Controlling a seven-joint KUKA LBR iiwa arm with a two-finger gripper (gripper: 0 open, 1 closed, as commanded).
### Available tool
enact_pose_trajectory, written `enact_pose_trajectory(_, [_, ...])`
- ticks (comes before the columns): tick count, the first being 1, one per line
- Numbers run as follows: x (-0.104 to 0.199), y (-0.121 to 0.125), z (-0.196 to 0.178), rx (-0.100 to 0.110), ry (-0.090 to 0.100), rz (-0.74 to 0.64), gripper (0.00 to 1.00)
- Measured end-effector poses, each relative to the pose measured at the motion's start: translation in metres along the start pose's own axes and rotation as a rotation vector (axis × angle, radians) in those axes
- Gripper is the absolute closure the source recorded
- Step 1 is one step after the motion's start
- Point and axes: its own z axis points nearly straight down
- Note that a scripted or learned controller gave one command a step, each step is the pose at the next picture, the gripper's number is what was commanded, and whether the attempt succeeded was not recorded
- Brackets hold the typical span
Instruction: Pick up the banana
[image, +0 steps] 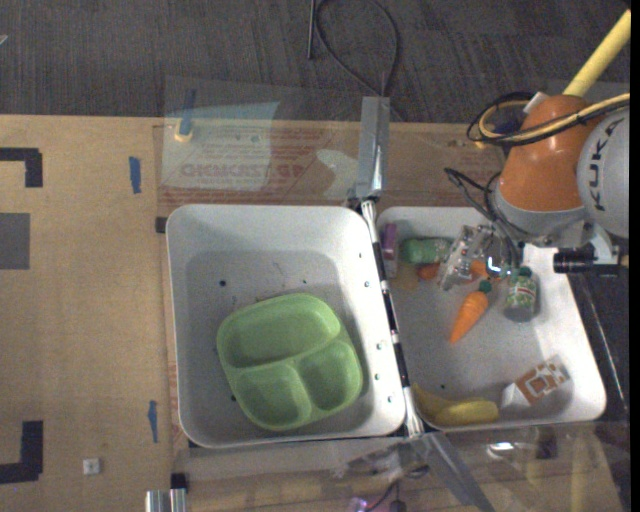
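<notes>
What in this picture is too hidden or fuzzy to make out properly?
- pincer, camera view: blurred and partly under the orange wrist, so its grip is unclear.
- banana, camera view: lies along the right bin near wall, its left end tucked in the corner.
- small box, camera view: print too small to read.
- green packet, camera view: label blurred, partly behind the pincer.

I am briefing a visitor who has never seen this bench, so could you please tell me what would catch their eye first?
Most striking is the green divided plate lying in the left bin. Next comes the arm's orange band at upper right, with the gripper hanging over the right bin near a carrot. The banana lies apart at that bin's near edge.
</notes>
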Motion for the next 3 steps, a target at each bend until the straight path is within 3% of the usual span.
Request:
enact_pose_trajectory(1, [0.023,0.033,-0.099,0.004,0.003,0.566,1.0])
enact_pose_trajectory(2, [-0.013,0.024,-0.307,0.005,0.003,0.703,1.0])
enact_pose_trajectory(3, [-0.021,0.014,-0.335,0.006,0.0,1.057,1.0])
